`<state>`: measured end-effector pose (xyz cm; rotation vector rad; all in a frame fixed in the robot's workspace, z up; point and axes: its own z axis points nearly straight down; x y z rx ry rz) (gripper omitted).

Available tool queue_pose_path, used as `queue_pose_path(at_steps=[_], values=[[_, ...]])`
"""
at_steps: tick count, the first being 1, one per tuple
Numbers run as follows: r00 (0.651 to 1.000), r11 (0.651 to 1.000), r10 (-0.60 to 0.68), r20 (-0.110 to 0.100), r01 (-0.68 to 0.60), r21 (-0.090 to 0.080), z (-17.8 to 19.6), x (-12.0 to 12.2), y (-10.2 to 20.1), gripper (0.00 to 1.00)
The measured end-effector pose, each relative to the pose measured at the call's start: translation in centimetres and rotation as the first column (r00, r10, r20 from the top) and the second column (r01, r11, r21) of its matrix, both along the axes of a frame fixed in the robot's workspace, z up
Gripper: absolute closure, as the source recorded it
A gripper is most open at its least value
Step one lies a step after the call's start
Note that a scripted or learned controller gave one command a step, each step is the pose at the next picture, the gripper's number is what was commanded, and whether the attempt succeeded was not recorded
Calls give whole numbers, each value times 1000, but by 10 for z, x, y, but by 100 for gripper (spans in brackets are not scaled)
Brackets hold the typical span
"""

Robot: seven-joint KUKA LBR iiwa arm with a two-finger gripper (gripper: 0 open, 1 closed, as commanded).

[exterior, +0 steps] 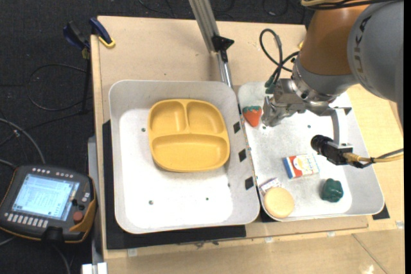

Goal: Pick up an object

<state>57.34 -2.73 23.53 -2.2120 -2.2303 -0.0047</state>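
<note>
White letters, partly cut off, run along the grey arm (379, 42) at the far right, reading roughly "UKA". Print on the small box (302, 166) is too small to read.

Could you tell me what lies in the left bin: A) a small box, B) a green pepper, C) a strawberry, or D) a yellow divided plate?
D: the yellow plate lies alone in the left bin; the other three things are in the right bin.

A small red strawberry-like object (253, 116) with a green top lies in the right bin's (359, 205) far-left corner — just beside the gripper (270, 117).
</note>
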Motion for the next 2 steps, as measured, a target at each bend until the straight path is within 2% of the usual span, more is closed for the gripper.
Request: queue_pose_path(at_steps=[2], values=[[1000,1000,1,-2,-1,0,-12,3,112,100]])
